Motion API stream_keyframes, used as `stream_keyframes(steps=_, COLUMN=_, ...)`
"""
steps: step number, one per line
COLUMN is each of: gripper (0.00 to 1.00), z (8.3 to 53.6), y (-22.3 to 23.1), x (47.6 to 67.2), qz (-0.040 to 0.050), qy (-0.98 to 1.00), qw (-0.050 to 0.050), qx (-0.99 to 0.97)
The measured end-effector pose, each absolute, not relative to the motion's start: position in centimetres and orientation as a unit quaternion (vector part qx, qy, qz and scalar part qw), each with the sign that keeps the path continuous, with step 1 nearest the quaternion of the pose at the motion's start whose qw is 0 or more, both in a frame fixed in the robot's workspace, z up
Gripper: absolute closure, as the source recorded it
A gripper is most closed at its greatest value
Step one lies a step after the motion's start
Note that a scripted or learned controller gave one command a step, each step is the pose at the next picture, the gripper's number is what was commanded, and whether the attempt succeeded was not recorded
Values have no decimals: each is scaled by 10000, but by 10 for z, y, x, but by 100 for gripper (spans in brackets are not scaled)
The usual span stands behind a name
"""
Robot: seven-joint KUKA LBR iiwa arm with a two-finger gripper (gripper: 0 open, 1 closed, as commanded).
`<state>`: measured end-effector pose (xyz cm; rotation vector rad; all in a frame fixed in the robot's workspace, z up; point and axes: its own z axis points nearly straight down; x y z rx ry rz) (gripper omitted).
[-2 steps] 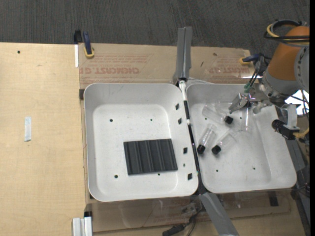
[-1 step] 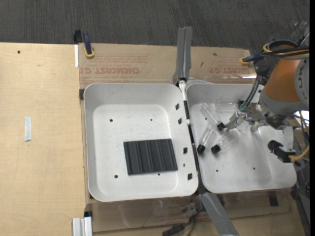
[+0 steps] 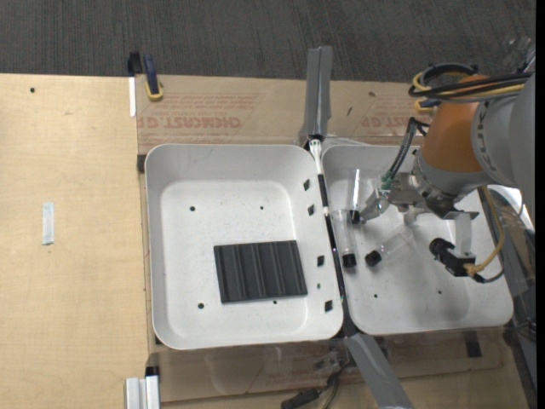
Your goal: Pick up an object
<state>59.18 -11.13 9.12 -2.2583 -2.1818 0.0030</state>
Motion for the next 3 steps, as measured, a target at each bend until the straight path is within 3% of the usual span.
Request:
stream_keyframes(steps=1, gripper=0, z=88, y=-150, x=651, qz=42, qy=-7231, qw=64, qx=-6907)
stream_keyframes(steps=2, gripper=100, z=96, y=-150, x=651, qz=49, qy=-7240, qw=53, qx=-6898)
stream_keyframes(steps=3, gripper=0, z=96, y=-150, x=651, qz=48, qy=-7240, qw=55, qx=-6898)
